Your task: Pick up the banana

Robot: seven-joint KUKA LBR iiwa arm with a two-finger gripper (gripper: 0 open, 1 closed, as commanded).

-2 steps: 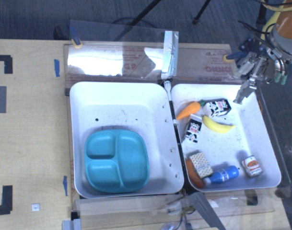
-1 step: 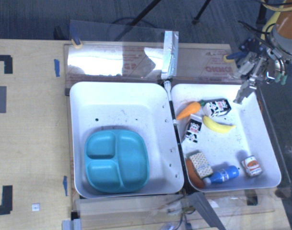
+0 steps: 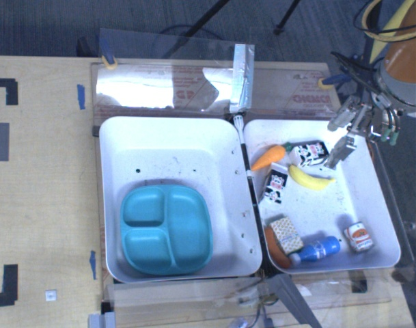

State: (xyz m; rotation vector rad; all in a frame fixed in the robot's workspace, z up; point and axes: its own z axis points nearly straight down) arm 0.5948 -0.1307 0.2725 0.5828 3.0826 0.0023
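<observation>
Camera view, right bin (image 3: 389, 214): banana (image 3: 310, 178) lying near the bin's middle, just below a black-and-white carton (image 3: 309, 153) and right of a carrot (image 3: 269, 158); blue bottle (image 3: 318, 249) and small can (image 3: 358, 237) toward the front. Gripper (image 3: 348, 132) above the bin's upper right, fingers spread, nothing between them, one fingertip near the banana. Left bin (image 3: 119, 139): blue divided plate (image 3: 167, 229).
</observation>
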